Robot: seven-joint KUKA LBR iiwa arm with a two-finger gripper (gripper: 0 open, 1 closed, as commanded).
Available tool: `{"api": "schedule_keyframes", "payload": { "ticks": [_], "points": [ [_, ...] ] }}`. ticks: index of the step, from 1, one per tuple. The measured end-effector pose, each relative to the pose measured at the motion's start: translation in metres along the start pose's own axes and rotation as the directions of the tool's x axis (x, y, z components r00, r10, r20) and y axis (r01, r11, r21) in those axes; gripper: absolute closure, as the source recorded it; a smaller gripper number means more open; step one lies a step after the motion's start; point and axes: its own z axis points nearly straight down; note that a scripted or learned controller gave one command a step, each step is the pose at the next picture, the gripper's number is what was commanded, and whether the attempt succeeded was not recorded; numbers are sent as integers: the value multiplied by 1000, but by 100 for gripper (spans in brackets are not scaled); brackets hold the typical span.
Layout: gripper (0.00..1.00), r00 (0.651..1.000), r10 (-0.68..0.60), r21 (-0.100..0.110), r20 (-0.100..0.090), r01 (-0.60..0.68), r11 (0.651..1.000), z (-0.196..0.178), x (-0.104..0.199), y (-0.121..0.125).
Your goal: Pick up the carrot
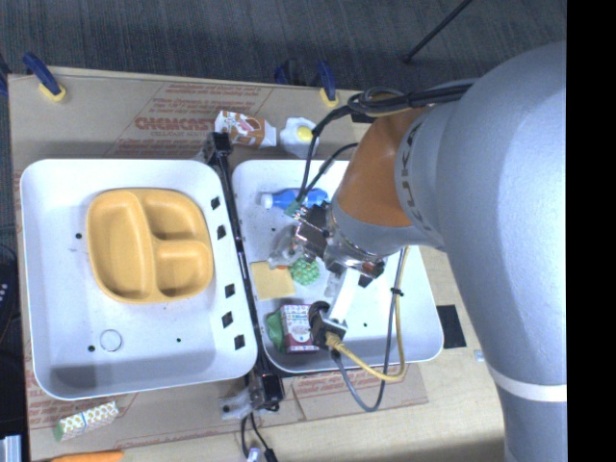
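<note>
Over the right bin [423, 335], the gripper [300, 248], its state impossible to tell, hangs near a green item [305, 271]; it should first locate the carrot.

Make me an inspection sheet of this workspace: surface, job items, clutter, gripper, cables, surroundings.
Surface: cardboard-covered bench bearing left bin and right bin side by side.
Job's things: orange object at the bottom edge, outside the bins; possibly the carrot, cut off, cannot confirm.
Clutter: yellow divided plate in left bin; blue item, green item, yellow square and red carton in right bin; small carton on the bench behind.
Gripper: gripper over right bin, beside the green item.
Cables: yellow cable loops past right bin's near rim; black cable along the arm.
Surroundings: blue clamp on bench edge; dark floor.
</note>
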Motion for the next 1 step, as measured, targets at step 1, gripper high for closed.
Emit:
{"api": "schedule_keyframes", "payload": {
  "ticks": [1],
  "points": [
    [0, 1000, 1, 0, 0, -1, 1000, 0, 0, 0]
  ]
}}
